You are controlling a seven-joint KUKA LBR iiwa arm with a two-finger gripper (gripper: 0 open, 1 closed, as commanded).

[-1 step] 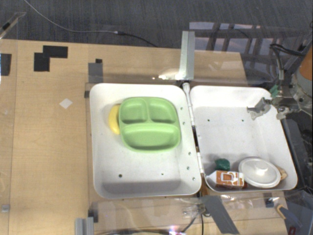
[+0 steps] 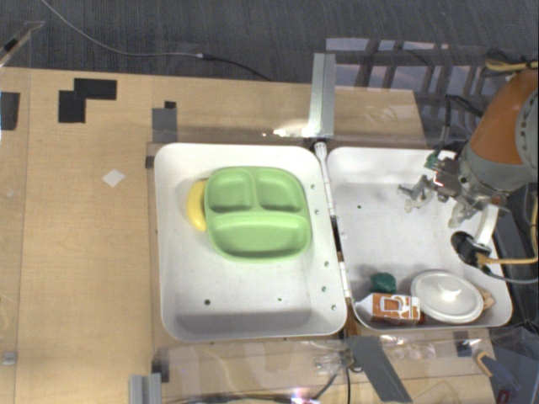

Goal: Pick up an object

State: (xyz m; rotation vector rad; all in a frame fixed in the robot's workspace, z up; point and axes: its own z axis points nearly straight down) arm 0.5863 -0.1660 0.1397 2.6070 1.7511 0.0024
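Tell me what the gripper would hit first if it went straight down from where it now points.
Probably the bare white floor of the right bin. The gripper sits over its upper part, well away from the bowl and carton; depth is unclear.

One fixed camera—above the bench—looks down slantwise.

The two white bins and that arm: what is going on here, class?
A grey and orange robot arm reaches over the right bin, its gripper above bare floor. A white bowl, an orange carton and a small green object lie near the front. The left bin holds a green divided tray over a yellow object.
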